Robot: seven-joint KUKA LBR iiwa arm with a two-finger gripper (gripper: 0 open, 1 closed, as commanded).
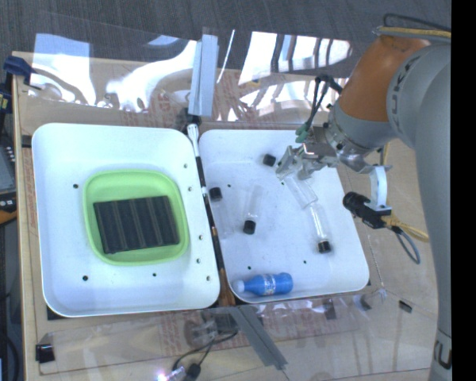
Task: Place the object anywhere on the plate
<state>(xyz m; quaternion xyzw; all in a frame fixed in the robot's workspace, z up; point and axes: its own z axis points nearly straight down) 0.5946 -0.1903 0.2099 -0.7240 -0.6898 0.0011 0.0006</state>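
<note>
A green plate [168, 187] lies in the left bin [55, 153], with a black ridged slab [135, 222] resting in its middle. In the right bin [345, 272] my gripper [298, 167] hangs low over the upper middle of the floor. A clear tube with a black cap [316, 219] lies just below and right of it, its upper end close to the gripper. Whether they touch I cannot tell. A second clear capped tube [250, 210] lies to the gripper's lower left. A blue bottle [268, 284] lies on its side at the front wall.
Two small black caps sit loose in the right bin, one [268, 159] left of the gripper and one [215, 192] near the divider. The arm's black side fitting [365, 207] overhangs the bin's right rim. A clear screen [206, 70] stands behind the bins.
</note>
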